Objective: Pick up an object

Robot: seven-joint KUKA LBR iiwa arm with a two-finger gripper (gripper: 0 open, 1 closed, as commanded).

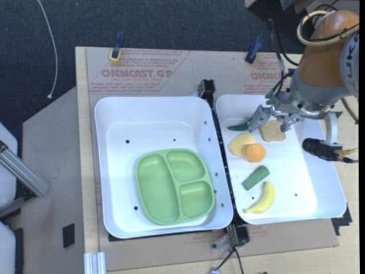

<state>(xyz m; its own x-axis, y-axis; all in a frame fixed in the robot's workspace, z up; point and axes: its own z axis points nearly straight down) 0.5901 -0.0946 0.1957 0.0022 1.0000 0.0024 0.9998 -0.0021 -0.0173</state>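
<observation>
The right bin (pixel 319 210) holds several items. A tan bread-like block (pixel 273 133) lies near its back, with a dark green leaf-shaped piece (pixel 242 125) to its left. In front of them sit a pale yellow lump (pixel 240 144) and a small orange ball (pixel 255 152), touching each other. Nearer the front lie a green cucumber piece (pixel 255 177) and a banana (pixel 262 199). My gripper (pixel 274 119) hangs just over the back edge of the tan block, its two grey fingers spread wide to either side. It stands open, with nothing held between the fingers.
A green divided plate (pixel 173 185) lies in the left bin (pixel 114 124). The divider wall between the bins runs close to the yellow lump. The arm's black fitting with cable (pixel 320 148) hangs over the right bin's right part. Clamps sit at the board's back edge.
</observation>
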